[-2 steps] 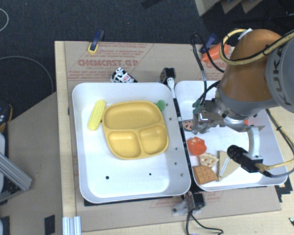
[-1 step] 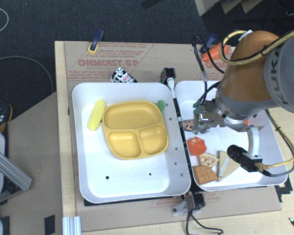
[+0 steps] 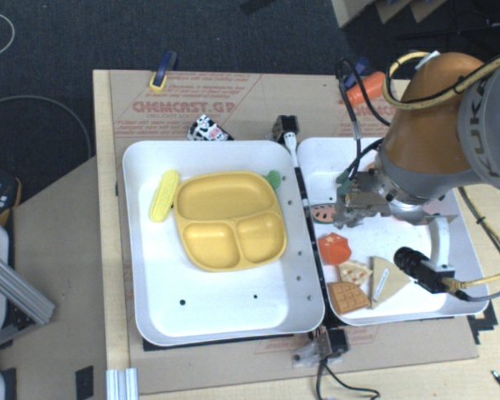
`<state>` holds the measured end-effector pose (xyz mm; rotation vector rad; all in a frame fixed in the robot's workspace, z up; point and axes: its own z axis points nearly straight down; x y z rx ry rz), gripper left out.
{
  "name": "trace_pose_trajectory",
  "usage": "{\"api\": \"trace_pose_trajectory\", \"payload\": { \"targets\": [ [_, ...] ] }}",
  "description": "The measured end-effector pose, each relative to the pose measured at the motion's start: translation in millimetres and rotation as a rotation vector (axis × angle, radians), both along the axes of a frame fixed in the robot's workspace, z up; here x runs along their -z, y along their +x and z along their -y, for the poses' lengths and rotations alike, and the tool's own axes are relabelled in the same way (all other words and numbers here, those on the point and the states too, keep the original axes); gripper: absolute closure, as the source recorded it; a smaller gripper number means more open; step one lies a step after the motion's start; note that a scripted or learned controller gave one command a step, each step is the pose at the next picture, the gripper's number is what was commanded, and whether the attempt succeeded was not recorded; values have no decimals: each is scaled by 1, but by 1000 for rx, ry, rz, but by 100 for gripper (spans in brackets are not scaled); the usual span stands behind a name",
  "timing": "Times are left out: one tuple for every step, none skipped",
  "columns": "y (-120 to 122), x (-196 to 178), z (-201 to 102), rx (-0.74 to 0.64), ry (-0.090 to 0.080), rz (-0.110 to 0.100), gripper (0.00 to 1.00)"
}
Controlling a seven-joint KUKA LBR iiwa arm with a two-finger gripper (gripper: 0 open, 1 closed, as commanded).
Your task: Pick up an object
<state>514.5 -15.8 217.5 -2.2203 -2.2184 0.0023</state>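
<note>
We judge the reach is under way: our claw (image 3: 347, 211), its state unclear, hangs in the right bin (image 3: 462, 302) just above the red toy (image 3: 334, 247); next, lower and close.

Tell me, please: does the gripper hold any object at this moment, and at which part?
It cannot be told. The gripper is low over the right bin, near its left wall, and its own body hides the tips.

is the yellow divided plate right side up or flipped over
Right side up. The yellow divided plate lies flat in the left bin with its three hollow compartments facing the camera, beside the toy corn cob.
</note>
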Motion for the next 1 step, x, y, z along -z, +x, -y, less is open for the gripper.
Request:
{"api": "trace_pose_trajectory", "payload": {
  "targets": [
    [0, 3, -6, -2, 1, -1, 100]
  ]
}}
